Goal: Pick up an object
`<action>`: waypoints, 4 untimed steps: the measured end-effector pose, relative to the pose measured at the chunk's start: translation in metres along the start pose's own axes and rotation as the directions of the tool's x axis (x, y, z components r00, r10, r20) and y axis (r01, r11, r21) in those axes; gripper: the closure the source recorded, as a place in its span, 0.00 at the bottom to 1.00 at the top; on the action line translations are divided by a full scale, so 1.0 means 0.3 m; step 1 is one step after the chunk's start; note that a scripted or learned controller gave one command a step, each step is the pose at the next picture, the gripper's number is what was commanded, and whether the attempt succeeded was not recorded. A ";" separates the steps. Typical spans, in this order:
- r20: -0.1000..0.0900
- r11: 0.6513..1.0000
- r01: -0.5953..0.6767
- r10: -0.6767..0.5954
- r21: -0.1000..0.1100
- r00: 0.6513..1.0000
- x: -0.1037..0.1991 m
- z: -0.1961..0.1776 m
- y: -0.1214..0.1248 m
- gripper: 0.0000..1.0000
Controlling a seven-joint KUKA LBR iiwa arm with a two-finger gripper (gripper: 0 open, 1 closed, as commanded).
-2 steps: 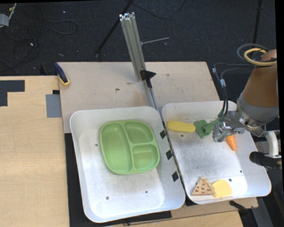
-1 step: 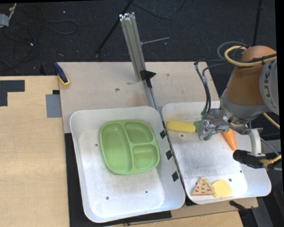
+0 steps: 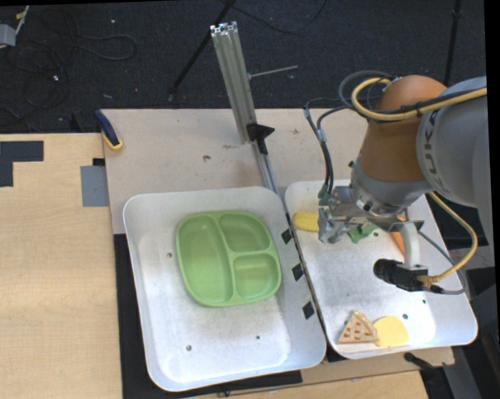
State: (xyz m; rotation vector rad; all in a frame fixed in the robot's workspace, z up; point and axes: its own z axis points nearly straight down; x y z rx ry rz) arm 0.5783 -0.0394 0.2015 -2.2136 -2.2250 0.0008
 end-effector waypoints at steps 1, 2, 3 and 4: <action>0.001 1.000 0.000 0.000 -0.001 1.000 0.131 -0.013 0.053 1.00; 0.000 1.000 0.000 0.000 -0.001 1.000 0.296 -0.002 0.111 1.00; 0.000 1.000 0.000 0.000 -0.003 1.000 0.458 -0.077 0.153 1.00; 0.003 1.000 -0.002 0.002 0.000 1.000 0.450 -0.073 0.150 0.00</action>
